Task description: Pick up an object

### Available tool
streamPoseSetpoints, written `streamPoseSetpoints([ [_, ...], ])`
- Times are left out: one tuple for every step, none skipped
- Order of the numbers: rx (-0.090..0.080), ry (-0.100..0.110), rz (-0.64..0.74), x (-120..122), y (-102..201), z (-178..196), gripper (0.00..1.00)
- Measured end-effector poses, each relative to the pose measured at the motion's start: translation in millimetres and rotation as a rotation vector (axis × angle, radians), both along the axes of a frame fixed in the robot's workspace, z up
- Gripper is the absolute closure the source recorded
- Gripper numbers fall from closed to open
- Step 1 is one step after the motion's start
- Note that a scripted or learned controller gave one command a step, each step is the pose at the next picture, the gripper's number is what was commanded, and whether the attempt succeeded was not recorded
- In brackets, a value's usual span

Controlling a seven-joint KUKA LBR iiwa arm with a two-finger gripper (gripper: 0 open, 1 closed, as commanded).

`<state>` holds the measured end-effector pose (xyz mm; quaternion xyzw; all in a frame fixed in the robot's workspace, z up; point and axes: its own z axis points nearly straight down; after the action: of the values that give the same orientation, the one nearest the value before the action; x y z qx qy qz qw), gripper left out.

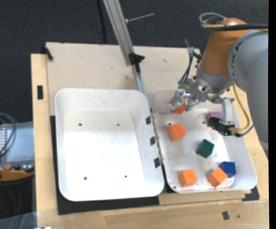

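- The right bin (240,173) holds three orange blocks (176,131) (187,177) (217,177), a dark green block (205,148), a blue block (228,168) and a purple piece (215,116) near its far edge.
- The left bin (104,142) shows only its white floor.
- My gripper (179,103) hangs over the right bin's far left corner, with a red-orange object (178,108) between my fingers.
- My arm (233,46) reaches in from the right.

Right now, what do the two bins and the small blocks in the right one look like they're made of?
The bins, left bin and right bin, look like thin moulded plastic, white and semi-gloss, with rounded lips. The blocks, such as the orange block, green block and blue block, show matte, flat-coloured faces, so possibly painted wood or foam; I can't tell which.
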<state>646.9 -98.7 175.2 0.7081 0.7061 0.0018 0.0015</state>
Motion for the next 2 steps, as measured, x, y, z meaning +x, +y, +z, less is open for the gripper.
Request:
streamPoseSetpoints([
  [0.0, -0.002, 0.005, 1.4, -1.2, 54.2, 1.0],
  [0.0, 0.006, 0.008, -17.2, 47.9, 50.6, 1.0],
])
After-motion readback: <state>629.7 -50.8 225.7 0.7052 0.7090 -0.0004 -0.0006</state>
